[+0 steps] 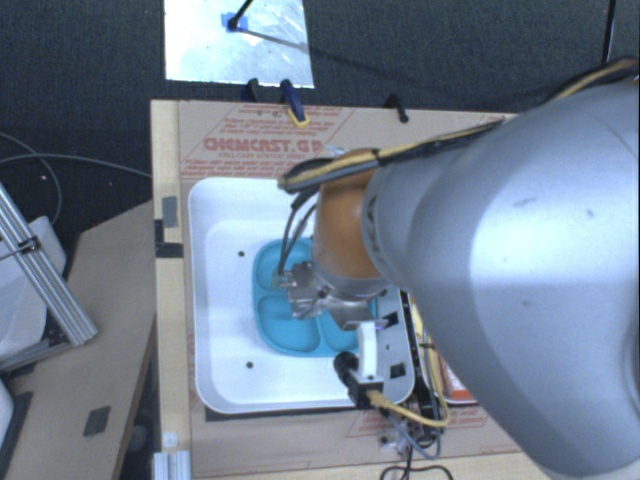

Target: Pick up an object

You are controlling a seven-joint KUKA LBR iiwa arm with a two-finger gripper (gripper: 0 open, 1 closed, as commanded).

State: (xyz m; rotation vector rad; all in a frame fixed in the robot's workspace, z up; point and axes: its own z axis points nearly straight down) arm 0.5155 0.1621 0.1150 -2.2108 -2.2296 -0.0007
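White bin on a printed board bench

A shallow white bin (222,298) sits on the brown bench (240,143) (red lettering across its top), the bench's right side hidden behind the arm.

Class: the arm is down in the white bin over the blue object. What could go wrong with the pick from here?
1. The arm hides much of the blue object, so no grip is confirmed; the try may miss.
2. The blue object looks wide and flat, so fingers may slide off it against the white bin.
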